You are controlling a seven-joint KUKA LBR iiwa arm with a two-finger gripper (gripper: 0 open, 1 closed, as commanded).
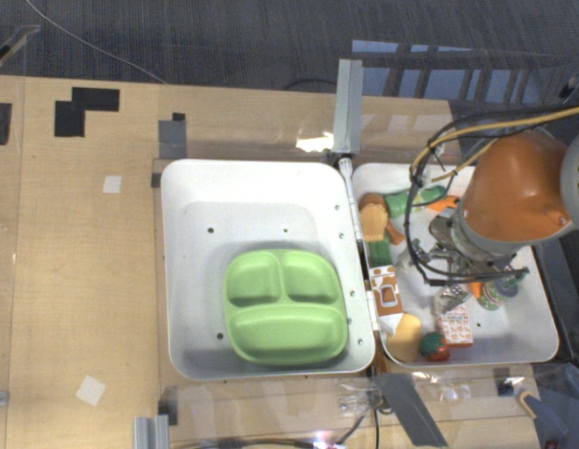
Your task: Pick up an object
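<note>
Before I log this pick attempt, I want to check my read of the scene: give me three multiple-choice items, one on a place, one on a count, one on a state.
1. Where does the green plastic divided tray lie?
A. in the left white bin
B. in the right white bin
C. on the wooden bench

2. How many compartments does that tray have?
A. two
B. three
C. five

3. How does the tray rest?
A. standing on edge
B. upside down
C. flat, open side up

Answers: 1 A, it sits toward the left bin's near side, while the grey arm with its orange band hangs over the right bin. 2 B, two small ones above one wide one. 3 C, its hollows face the camera.
</note>
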